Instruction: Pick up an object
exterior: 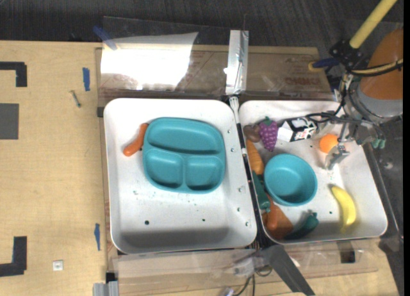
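While the arm [378,90] reaches down, its end effector [337,154], state unclear, hovers beside the orange ball [327,143].

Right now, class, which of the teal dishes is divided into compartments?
The teal tray in the left bin: it has three compartments. The round teal bowl in the right bin has a single hollow.

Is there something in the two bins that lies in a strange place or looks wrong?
Mostly tidy. One orange carrot-like toy lies wedged between the teal divided plate and the left bin's wall, not in a compartment. Nothing looks spilled or broken.
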